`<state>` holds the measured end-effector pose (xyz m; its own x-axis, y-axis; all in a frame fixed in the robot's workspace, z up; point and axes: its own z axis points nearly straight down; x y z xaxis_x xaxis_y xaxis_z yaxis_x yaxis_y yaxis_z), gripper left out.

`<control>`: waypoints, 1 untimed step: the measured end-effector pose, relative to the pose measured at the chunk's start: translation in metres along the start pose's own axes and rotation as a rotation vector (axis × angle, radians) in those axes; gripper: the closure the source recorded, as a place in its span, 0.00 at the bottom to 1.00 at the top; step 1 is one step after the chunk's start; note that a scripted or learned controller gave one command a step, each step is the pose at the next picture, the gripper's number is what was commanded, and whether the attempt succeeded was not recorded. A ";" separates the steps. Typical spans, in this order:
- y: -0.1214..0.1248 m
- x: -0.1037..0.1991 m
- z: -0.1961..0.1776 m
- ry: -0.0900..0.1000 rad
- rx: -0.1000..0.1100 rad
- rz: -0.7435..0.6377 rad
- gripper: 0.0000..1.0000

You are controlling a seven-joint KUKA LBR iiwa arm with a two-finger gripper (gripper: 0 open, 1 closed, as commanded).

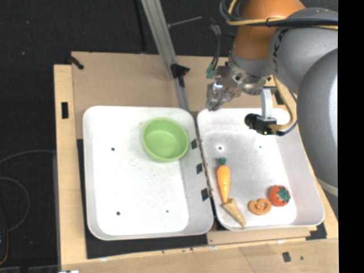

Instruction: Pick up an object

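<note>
**Claw poised over far corner of right bin, nothing gripped**

Hangs at the far inner corner of the right bin: claw, fingers pointing down, tips just over the rim where both bins meet. Fingers close together, almost touching, with nothing visible between them. Reaches in from the right on a grey arm with an orange band above the wrist. Trails cables around the wrist, plus a small black fitting hanging over the bin floor just right of the claw.

Well below the claw, toward the near edge of the same bin: toy carrot, orange with a green top, lying lengthwise close to the inner wall, green end pointing back toward the claw. Touching its near tip, or nearly so: tan cone-shaped piece, angled toward the bin's near rim. Right of that cone, near but apart: small orange ring-like toy. Just beside it, further right: red tomato toy with a green stem cap. All four lie well apart from the claw, none lifted.

Left of the claw and somewhat nearer the camera, in the left bin: green bowl, upright, open side up, sitting in the far right part of that bin.

Behind and left of the claw: slanted metal rail rising from the table, its base close to the claw's position. Beneath both bins: tan table surface.
</note>
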<state>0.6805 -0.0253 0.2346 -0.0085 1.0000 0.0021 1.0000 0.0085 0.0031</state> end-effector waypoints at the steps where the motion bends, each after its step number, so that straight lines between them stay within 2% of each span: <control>1: -0.005 0.053 -0.009 0.000 0.000 0.001 1.00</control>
<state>0.6749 0.0277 0.2441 -0.0078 1.0000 0.0016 1.0000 0.0078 0.0029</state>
